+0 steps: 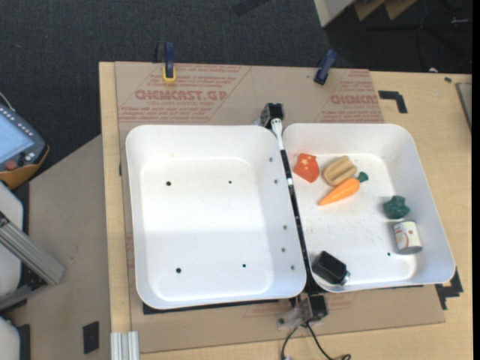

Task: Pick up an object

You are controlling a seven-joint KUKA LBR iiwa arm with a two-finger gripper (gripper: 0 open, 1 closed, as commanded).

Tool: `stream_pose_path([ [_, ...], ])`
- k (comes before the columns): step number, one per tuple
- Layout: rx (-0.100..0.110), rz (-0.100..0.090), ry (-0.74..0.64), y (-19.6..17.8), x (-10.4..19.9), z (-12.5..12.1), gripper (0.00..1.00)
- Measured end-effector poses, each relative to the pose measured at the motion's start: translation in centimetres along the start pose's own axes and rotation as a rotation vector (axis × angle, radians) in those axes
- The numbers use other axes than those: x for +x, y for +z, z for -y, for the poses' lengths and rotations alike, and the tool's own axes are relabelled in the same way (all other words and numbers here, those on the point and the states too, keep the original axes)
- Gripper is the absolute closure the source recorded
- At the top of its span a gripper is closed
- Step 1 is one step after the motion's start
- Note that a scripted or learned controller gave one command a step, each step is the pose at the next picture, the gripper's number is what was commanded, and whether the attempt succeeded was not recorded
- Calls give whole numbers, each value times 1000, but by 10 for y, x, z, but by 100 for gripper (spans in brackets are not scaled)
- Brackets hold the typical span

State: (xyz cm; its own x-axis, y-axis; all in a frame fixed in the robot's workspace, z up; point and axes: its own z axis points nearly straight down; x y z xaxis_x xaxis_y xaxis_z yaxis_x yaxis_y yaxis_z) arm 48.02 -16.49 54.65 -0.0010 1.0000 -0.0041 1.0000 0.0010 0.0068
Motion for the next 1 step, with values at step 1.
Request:
stream_pose_path([
  [1,22,-9,-8,134,83,2,100],
])
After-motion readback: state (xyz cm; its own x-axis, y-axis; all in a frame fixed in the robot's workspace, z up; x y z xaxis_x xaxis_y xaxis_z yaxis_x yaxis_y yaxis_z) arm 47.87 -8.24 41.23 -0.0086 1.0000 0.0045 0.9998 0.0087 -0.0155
